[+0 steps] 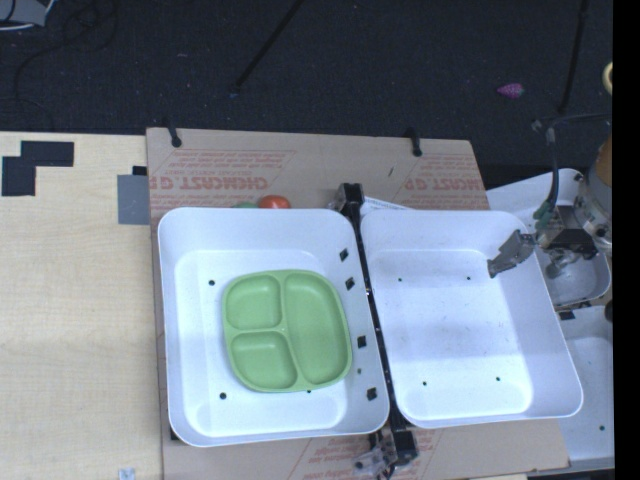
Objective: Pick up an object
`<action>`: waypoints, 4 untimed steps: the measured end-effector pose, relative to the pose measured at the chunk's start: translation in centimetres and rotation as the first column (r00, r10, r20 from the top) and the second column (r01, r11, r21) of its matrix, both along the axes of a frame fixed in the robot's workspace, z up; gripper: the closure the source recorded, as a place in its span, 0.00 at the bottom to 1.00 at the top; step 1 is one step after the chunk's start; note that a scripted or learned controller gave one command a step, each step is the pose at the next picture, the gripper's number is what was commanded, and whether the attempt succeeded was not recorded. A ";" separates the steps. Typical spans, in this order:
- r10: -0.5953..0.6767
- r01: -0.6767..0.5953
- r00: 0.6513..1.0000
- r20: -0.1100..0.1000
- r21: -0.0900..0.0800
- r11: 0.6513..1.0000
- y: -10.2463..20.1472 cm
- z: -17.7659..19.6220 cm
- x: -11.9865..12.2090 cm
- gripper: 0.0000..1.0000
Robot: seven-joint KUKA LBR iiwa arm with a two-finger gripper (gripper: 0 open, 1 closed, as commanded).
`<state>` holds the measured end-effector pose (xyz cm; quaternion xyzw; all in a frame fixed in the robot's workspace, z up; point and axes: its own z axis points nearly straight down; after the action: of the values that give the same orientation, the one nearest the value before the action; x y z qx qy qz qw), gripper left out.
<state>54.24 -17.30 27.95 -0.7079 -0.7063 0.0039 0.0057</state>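
Green plastic three-compartment plate point(287, 329) lies flat in the left white bin point(185, 258). At the right white bin's point(560, 388) far right rim, the grey gripper point(512, 252) hovers; its fingers' state I cannot tell.

I'm seeing a light green divided plate point(287, 330) lying flat, face up, in the left bin point(190, 268), three compartments showing, sitting slightly toward six o'clock of the bin's centre.

Divided plate point(287, 330) in left bin point(185, 258); right bin point(545, 368) beside.
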 end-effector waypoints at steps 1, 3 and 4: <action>0.003 -0.003 1.000 0.012 -0.003 1.000 0.0 0.7 0.2 0.00; 0.001 -0.001 1.000 0.005 0.000 1.000 0.0 -10.4 -0.6 0.00; 0.001 -0.001 1.000 0.005 0.001 1.000 1.0 -16.0 -0.3 0.00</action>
<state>53.97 -16.32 11.90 -0.7077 -0.7065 0.0017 0.0039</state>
